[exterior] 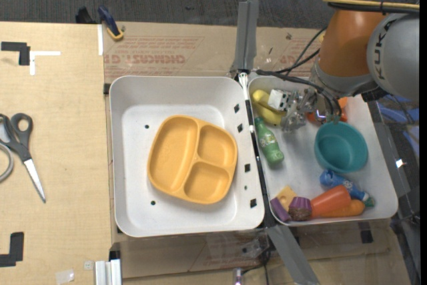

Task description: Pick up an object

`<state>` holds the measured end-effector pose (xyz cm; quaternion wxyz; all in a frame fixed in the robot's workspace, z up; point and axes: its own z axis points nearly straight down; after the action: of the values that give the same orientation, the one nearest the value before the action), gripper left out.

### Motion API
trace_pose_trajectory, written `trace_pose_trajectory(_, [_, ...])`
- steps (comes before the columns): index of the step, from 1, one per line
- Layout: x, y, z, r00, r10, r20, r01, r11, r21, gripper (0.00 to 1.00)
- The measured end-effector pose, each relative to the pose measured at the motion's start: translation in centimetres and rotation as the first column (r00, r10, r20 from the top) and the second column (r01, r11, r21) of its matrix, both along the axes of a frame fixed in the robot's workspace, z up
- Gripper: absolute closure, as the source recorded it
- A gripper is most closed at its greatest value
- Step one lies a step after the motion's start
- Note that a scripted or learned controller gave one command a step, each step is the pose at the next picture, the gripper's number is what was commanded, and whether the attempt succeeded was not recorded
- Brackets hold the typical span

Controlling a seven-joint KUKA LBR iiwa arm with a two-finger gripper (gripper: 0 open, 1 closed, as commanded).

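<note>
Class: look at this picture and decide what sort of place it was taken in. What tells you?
Probably a robotics lab bench, not a kitchen: a grey and orange robot arm reaches over two white bins of toy food and dishes, with scissors lying on the bench.

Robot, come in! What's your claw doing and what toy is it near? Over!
Gripper low in right bin's back corner, fingers unclear. Beside yellow banana, nothing seen held. Green bottle and teal bowl crowd close.
</note>
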<state>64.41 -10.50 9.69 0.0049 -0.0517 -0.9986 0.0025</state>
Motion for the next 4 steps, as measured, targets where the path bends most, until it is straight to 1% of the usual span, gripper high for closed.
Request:
trace_pose_trajectory(1, [-1.3, -6.7, 5.2, 0.948, 0.319, 0.017, -0.319, 0.948, 0.002, 1.0])
trace_pose_trajectory(2, [-1.3, -6.7, 5.2, 0.948, 0.319, 0.016, -0.319, 0.948, 0.002, 0.0])
trace_pose_trajectory(3, [-5.2, -9.1, -0.3, 0.989, 0.15, 0.016, -0.15, 0.989, 0.003, 0.0])
trace_pose_trajectory(4, [-4.9, -9.1, 0.9, 0.988, 0.152, 0.024, -0.152, 0.988, 0.0, 1.0])
